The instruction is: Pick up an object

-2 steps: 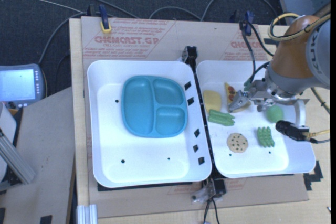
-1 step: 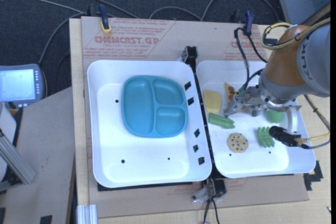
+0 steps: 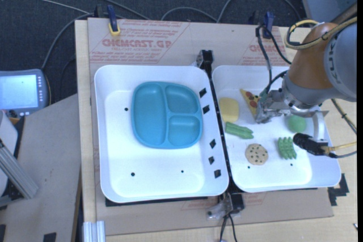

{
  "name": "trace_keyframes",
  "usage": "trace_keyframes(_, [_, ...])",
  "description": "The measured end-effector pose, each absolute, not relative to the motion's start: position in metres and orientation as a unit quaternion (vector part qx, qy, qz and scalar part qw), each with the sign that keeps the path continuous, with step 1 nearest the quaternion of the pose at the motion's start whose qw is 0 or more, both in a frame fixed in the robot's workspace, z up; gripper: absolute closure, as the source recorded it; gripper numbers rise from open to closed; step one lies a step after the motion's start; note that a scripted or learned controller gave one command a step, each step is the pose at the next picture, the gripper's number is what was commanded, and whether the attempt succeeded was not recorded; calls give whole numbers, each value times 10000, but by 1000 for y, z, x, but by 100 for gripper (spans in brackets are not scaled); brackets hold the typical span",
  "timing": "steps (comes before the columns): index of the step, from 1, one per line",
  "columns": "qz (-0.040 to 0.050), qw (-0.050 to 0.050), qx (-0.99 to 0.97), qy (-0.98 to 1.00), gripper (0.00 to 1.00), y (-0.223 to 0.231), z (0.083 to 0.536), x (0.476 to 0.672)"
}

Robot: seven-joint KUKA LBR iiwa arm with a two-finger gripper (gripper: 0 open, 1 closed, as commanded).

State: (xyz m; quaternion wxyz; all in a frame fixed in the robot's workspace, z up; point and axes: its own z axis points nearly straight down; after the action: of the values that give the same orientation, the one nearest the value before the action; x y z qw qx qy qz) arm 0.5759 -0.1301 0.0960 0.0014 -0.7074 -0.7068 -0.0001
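Nearest target: pizza slice (image 3: pixel 248 99), lying flat in the right bin (image 3: pixel 272 181) just left of the hand (image 3: pixel 263 113). Looks like light, stiff toy plastic, thin and slick; you'd want to pinch it across the narrow sides. Can't tell how the hand is set. Also in that bin: yellow piece (image 3: pixel 228 109), green pod (image 3: pixel 239 131), cookie (image 3: pixel 256 153). Left bin (image 3: pixel 113 178) holds 1 blue tray (image 3: pixel 167 114).

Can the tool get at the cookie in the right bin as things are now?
Probably yes. The cookie lies flat and apart from the other pieces in the right bin, open from above, and the tool hangs over that bin, close by.
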Motion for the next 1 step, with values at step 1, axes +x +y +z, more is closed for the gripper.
trace_keyframes(1, [-9,-14,-7069,-7073,100,-131,139,578])
